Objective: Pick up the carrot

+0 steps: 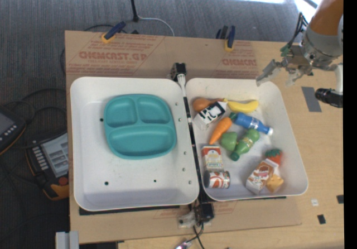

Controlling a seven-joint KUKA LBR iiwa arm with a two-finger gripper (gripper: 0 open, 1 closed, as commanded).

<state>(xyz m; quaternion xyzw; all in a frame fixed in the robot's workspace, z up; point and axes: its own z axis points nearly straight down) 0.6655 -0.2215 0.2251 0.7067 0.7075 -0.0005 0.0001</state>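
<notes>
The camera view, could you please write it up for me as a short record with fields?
target: small orange carrot with green top, lying in the right white bin, untouched
neighbours: green pear-shaped toy against its lower end; black-and-white card just above it
other items: yellow banana, blue bottle, green bottle, small can, two cartons
left white bin: teal divided plate
gripper: above the right bin's far right corner, away from the carrot, holding nothing
</notes>
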